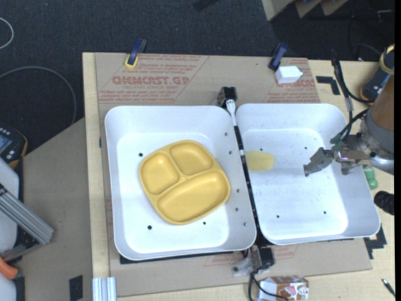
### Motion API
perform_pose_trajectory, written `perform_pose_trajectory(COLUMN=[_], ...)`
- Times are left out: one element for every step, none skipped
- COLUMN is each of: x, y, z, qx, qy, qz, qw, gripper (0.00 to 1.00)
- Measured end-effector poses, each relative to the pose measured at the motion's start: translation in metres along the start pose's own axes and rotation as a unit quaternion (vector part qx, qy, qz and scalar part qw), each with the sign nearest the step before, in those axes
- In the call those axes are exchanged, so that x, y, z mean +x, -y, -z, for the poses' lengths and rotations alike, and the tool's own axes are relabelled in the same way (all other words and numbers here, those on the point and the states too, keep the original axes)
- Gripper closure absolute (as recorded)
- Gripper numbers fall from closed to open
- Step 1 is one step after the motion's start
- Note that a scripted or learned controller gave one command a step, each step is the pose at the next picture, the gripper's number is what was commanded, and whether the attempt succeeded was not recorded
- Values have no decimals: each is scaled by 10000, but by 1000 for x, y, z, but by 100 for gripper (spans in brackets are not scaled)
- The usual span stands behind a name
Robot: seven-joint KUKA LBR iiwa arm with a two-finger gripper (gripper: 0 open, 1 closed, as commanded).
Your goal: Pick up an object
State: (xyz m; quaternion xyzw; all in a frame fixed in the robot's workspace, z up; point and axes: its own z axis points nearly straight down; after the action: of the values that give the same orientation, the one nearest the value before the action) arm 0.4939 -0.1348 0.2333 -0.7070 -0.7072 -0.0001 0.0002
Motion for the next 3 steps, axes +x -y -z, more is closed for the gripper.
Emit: perform_pose_trajectory(x=[71,68,153], y=[12,13,11], z=[133,136,83], qx=[-88,-26,39], qy=[-5,8,-14], qz=[44,9,47], qw=[10000,10000,10000], gripper=[0,100,100])
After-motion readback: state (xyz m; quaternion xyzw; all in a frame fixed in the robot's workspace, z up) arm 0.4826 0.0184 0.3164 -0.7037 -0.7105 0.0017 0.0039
